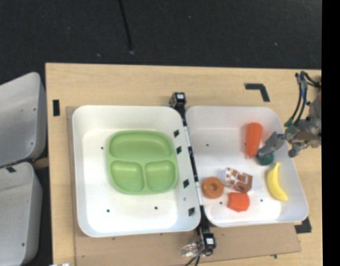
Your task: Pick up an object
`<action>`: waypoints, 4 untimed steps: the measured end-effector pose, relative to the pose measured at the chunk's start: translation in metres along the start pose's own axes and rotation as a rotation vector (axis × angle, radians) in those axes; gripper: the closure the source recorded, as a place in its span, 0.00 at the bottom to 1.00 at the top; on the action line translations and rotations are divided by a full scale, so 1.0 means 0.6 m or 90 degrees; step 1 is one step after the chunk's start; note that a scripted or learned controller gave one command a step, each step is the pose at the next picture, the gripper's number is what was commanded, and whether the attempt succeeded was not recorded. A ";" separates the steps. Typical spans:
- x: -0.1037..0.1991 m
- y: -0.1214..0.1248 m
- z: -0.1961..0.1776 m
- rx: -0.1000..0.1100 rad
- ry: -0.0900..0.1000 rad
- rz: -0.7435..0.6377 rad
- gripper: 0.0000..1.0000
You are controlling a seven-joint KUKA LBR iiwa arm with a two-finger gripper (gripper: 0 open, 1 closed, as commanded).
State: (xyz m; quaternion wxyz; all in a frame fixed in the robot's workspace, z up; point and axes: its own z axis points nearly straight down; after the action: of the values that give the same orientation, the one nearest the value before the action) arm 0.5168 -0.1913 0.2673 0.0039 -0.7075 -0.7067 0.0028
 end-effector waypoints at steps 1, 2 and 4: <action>0.000 0.003 -0.009 -0.007 -0.002 -0.002 0.00; -0.011 -0.007 0.069 -0.004 -0.002 0.000 0.00; -0.021 -0.012 0.242 -0.014 -0.004 -0.002 0.00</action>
State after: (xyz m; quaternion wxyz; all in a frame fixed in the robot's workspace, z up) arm 0.5085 -0.2039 0.1225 -0.0061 -0.7064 -0.7078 -0.0032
